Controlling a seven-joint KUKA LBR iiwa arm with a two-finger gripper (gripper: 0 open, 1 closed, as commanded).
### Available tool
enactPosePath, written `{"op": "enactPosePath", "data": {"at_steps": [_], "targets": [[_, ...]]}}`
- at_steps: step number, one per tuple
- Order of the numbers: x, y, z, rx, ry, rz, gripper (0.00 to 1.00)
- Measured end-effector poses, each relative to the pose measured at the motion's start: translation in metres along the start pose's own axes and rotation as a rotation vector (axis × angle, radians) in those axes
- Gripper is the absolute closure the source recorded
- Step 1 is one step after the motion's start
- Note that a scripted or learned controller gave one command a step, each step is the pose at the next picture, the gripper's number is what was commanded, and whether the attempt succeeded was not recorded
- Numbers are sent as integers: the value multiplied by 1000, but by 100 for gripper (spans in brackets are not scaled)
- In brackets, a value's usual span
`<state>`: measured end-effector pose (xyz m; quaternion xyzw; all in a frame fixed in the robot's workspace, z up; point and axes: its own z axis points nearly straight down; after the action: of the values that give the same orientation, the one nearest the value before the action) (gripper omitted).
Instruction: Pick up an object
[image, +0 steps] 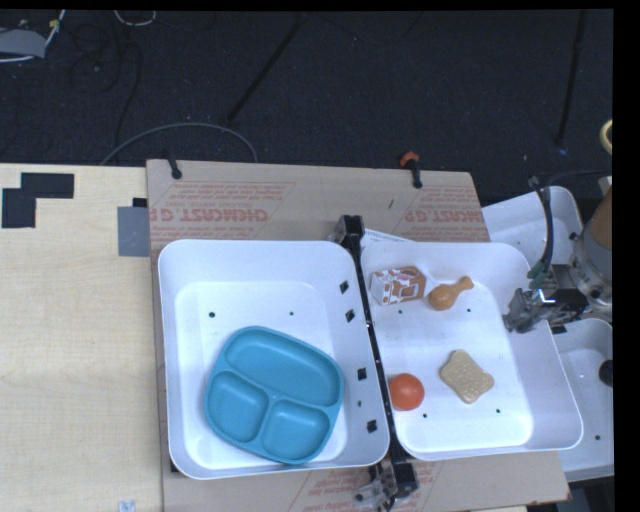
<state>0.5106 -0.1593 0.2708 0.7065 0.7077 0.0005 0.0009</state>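
Observation:
The right bin holds several small objects. A red tomato-like ball lies near its front left. A tan cracker-shaped piece sits in the middle. An orange drumstick toy and a white and brown packet rest near the back. My gripper hangs at the bin's right rim, to the right of all of them, with nothing seen in it.
The left bin contains a blue divided plate. A black divider runs between the bins. Cardboard lies under both. A white sheet sits beyond the right bin, with wood bench at left.

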Motion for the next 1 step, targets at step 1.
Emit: {"op": "enactPosePath", "data": {"at_steps": [1], "targets": [[48, 26, -1, 3, 3, -4, 100]]}}
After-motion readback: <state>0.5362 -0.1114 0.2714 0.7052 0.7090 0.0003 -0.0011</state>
